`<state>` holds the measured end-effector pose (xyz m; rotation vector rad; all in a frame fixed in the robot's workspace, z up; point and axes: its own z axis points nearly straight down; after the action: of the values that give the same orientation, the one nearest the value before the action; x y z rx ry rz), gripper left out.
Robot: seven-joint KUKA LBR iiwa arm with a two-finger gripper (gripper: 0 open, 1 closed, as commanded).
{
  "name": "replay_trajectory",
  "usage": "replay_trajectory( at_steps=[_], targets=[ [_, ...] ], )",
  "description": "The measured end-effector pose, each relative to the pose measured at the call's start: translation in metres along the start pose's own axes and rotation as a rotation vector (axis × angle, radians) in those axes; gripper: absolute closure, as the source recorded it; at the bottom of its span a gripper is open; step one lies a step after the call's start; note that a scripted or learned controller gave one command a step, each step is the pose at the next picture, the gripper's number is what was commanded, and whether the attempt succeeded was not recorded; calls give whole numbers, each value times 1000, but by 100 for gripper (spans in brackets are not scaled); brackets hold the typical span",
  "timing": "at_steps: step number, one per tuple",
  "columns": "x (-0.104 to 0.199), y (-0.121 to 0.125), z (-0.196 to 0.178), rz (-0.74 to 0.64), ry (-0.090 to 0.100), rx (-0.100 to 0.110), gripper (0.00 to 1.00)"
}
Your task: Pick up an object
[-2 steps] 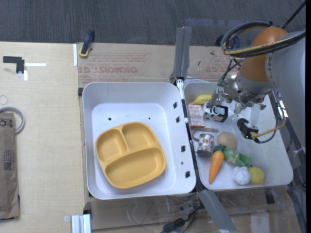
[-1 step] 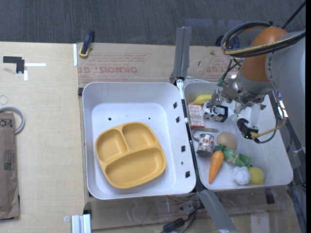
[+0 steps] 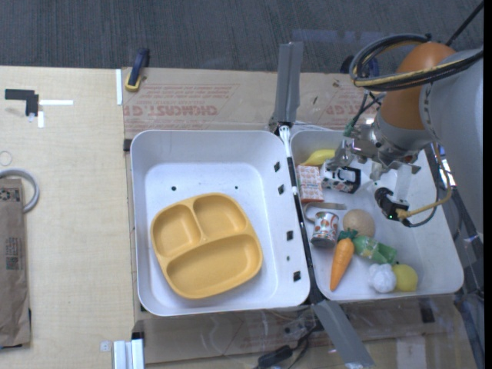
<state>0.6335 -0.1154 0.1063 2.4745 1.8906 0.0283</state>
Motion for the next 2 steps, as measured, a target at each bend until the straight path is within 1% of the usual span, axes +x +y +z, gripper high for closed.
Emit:
replay_trajectory(
  at_steps=[2],
  targets=[
    [0, 0, 0, 0, 0, 0, 0]
  ],
)
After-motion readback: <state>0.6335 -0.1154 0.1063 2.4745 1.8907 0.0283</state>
